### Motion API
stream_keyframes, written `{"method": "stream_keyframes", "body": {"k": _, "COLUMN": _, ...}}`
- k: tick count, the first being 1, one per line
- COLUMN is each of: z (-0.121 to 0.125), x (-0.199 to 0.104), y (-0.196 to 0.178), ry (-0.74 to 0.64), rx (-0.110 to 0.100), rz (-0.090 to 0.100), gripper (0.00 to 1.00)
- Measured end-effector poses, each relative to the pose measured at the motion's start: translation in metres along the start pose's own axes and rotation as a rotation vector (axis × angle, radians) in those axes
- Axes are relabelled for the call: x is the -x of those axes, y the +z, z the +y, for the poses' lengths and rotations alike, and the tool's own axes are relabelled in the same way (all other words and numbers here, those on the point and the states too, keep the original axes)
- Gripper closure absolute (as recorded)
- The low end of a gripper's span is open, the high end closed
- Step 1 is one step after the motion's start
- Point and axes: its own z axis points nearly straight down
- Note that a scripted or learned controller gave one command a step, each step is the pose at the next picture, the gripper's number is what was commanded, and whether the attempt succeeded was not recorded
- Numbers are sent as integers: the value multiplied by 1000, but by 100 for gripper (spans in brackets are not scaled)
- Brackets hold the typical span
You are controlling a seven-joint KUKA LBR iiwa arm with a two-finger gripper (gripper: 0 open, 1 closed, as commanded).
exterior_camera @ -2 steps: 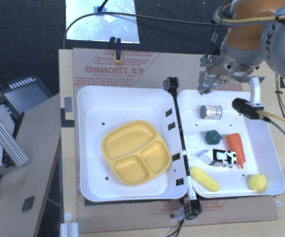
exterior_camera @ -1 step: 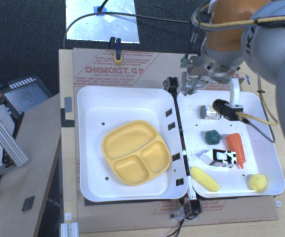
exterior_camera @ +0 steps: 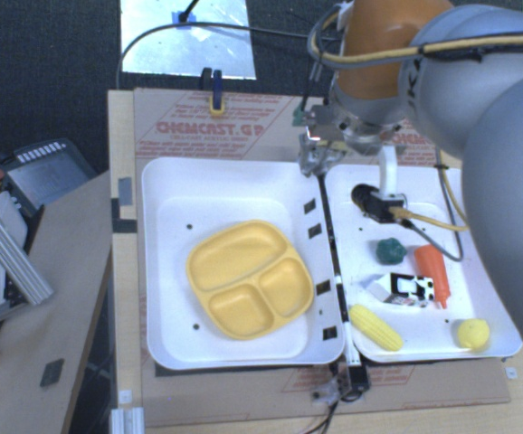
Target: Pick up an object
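The gripper (exterior_camera: 318, 163) hung over the divider at the bins' far edge; its opening could not be determined. The toy carrot (exterior_camera: 431, 268) lay well apart in the right bin (exterior_camera: 497, 333), beside a green block (exterior_camera: 391, 250).

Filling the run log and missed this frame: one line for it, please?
gripper: above bins' divider, far end | held: nothing seen | left bin: yellow tray | right bin: carrot, corn, lemon

Smooth matt yellow plastic divided tray (exterior_camera: 248, 279) in glossy white plastic left bin (exterior_camera: 166, 242). Glossy white plastic right bin (exterior_camera: 424, 342) with bumpy yellow plastic corn cob (exterior_camera: 375, 326), smooth orange plastic carrot (exterior_camera: 431, 269), dull green lump (exterior_camera: 390, 250), yellow plastic lemon (exterior_camera: 472, 334). Shiny foil-like silver sheet (exterior_camera: 189, 23). Printed brown cardboard (exterior_camera: 216, 129). Ribbed metal rail (exterior_camera: 8, 251).
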Motion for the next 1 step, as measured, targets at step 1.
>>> {"method": "stream_keyframes", "body": {"k": 1, "z": -16, "x": -41, "y": 27, "ry": 1, "rx": -3, "rz": 0, "gripper": 100}}
